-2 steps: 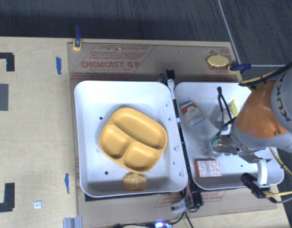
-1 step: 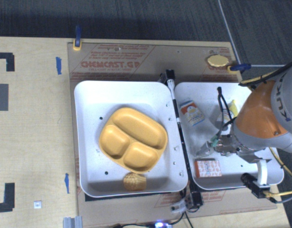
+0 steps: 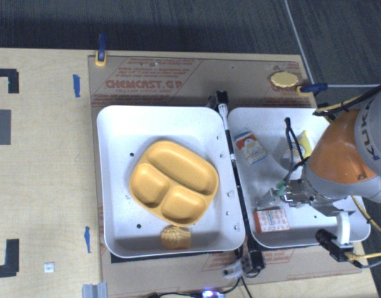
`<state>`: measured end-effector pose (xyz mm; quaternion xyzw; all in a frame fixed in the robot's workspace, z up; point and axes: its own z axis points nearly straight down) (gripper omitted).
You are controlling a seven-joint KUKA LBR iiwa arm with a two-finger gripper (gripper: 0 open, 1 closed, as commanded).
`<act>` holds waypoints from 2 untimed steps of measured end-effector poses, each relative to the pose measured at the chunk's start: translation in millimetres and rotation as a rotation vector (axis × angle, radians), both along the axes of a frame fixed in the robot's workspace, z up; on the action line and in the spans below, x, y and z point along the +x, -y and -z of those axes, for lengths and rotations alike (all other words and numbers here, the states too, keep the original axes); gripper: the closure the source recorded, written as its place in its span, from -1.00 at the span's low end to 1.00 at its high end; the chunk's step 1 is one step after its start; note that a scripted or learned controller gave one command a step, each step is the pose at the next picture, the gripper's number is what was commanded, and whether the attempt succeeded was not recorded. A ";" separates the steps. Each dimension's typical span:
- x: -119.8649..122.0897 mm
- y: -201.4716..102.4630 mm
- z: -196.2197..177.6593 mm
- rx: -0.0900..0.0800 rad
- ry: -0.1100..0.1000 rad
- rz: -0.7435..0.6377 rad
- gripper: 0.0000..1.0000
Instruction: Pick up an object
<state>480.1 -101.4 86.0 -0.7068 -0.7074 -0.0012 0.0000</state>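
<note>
- Arm point(image 3: 349, 157) reaches in from the right and sits low over the right bin point(image 3: 271, 126). The gripper point(image 3: 285, 194) is over the near-left part of that bin's floor.
- Gripper state: cannot tell. The tip is a dark tangle of metal and cable seen from above, and nothing can be made out as held.
- Nearest candidate is the red box point(image 3: 271, 219), lying flat on the bin floor just beside the gripper, toward the near edge and slightly left. I cannot tell whether the two touch.
- Box axis: the long side looks to run roughly across the view, along the bin's near wall. The difference between long and short sides is slight, so I hold this loosely.
- Second candidate is the carton point(image 3: 249, 148), white with red and blue, near the bin's left wall. It lies away from the gripper, toward the far side and left, tilted a little.
- A yellow item point(image 3: 305, 143) is partly hidden by the arm, too little of it visible to name.
- Left bin point(image 3: 116, 141) holds a yellow tray point(image 3: 173, 180) and a tan ball point(image 3: 176, 236), both well apart from the gripper.
- Judgement: the move turns on a short shift toward the near wall, to bring the gripper over the red box.
- Risk: that wall is close behind the box, which leaves little room on that side.
</note>
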 end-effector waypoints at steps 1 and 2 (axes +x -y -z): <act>0.5 -8.0 -0.1 -0.004 0.003 0.002 -1.00; 0.5 -7.3 0.0 -0.003 0.003 0.001 -1.00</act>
